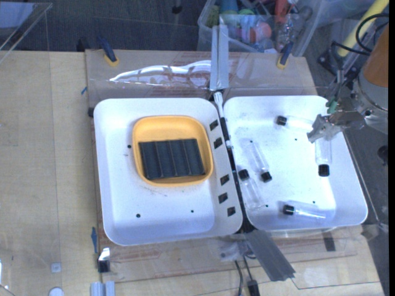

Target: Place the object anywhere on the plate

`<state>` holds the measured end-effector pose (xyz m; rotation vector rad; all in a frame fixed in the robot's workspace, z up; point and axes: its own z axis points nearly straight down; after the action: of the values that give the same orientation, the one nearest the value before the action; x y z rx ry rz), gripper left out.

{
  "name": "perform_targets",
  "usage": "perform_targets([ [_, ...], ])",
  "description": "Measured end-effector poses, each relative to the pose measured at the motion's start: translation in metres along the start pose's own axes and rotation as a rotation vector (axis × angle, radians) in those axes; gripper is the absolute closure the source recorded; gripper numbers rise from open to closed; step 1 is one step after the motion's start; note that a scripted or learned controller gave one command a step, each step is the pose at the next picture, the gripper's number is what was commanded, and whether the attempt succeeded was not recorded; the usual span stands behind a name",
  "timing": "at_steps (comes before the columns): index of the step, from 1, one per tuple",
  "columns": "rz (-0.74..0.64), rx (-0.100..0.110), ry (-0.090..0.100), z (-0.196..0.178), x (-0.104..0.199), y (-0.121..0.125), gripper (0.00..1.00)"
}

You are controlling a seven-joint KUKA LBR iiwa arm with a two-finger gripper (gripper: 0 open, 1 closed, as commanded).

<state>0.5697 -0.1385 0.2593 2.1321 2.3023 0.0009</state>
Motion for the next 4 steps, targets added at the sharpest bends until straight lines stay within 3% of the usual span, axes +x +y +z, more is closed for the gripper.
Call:
perform_targets([
  [1,-0.332,-0.002,0.0,0.033,-0.049,0.026,1.0],
  [2,-0.6,-0.004,-0.002,0.0,-0.078,0.076,1.0],
  [3,-0.763,-0.004,-0.002,-0.059,-0.091,0.089,1.0],
  [4,-1.008,-0.006,-0.004,-0.155,-0.09,0.068,1.0],
])
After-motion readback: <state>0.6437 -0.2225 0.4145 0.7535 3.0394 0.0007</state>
